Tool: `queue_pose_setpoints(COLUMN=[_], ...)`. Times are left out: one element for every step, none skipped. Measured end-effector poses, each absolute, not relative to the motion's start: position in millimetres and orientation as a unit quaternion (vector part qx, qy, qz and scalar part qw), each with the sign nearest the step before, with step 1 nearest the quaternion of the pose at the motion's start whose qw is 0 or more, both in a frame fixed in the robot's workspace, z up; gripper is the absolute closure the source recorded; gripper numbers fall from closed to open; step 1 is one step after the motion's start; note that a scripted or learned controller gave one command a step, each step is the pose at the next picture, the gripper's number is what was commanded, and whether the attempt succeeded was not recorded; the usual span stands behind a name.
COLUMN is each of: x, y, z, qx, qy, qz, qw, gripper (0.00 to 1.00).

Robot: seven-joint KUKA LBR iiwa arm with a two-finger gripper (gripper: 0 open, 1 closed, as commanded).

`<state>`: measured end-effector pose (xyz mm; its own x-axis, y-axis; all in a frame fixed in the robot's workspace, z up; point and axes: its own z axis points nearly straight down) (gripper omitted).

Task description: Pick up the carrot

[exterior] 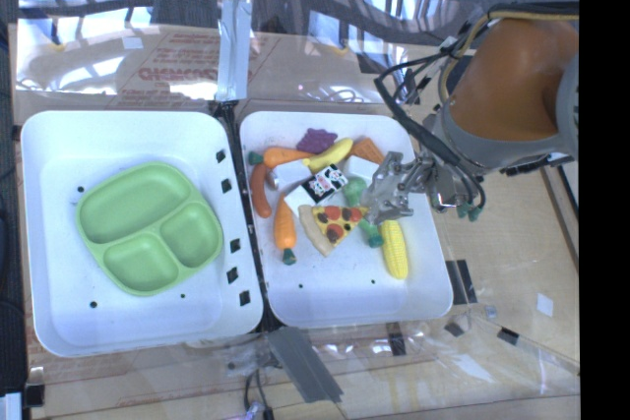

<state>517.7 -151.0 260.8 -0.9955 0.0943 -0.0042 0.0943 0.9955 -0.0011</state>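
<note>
Several toy foods lie in the right bin [418, 295]. A carrot [284, 227], orange with a green stub at its near end, rests at the bin's left side beside the pizza slice [331, 223]. A second carrot [277, 155] lies near the bin's far-left corner, and another orange piece [368, 150] sits further right. My gripper [384, 194] hangs over the right-centre of the bin, above a green piece [355, 193] and just beyond the corn cob [394, 248]. It is open, with nothing between its fingers, and sits well right of the near carrot.
A reddish sausage [260, 190], a banana [331, 153], a purple piece [316, 140] and a black-and-white block [326, 182] crowd the bin's far half. The left bin [49, 310] holds a green divided plate [148, 227]. Cables [413, 79] trail from the arm's wrist.
</note>
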Motion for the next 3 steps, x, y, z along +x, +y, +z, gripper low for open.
queue_pose_setpoints(x=[491.8,477.6,479.1], y=[-134.7,-140.5,-139.2], z=[289.9,280.4,291.3], qx=[0.064,0.053,0.049], qy=[0.998,0.999,0.999], qz=[-0.0009,-0.0004,-0.0008], qw=[0.003,0.001,0.002], gripper=[1.00,1.00,1.00])
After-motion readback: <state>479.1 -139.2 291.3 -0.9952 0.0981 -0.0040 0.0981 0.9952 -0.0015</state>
